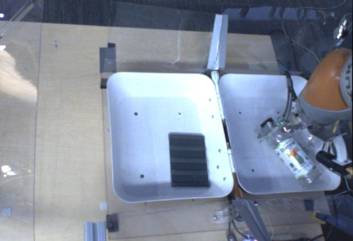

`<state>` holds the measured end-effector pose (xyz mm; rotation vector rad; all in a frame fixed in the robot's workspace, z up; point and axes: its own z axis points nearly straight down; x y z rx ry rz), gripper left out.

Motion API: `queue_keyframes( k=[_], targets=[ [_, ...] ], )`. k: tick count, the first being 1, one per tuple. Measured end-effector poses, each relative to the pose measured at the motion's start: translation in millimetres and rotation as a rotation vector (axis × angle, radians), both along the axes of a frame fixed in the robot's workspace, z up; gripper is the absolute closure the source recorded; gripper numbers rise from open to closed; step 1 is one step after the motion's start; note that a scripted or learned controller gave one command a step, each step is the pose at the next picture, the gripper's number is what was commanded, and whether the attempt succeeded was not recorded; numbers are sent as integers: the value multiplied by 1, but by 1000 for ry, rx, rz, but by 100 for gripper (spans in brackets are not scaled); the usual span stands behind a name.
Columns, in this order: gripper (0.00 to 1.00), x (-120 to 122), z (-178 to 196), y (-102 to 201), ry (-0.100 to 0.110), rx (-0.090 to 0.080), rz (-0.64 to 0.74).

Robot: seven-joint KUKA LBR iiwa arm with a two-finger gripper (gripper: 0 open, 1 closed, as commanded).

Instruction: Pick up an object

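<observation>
A clear plastic bottle [293, 158] with a white, green and orange label lies on its side in the right bin [248, 140], running from the bin's middle toward its front right corner. My gripper [278, 124] hangs low over the bottle's upper left end, just below the arm's orange band [326, 88]. No object shows plainly between its parts. A black ribbed rectangular block [189, 160] lies flat in the left bin [143, 124], near that bin's front right.
A raised divider [222, 124] separates the two bins. The arm and its cables crowd the right bin's right side. A wooden bench top [60, 140] surrounds the bins, with a clear panel at the far left.
</observation>
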<state>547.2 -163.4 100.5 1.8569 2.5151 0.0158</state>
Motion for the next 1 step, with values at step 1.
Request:
queue_keyframes(
  k=[1],
  targets=[
    [100, 48, 88, 30, 13, 0, 31]
  ],
)
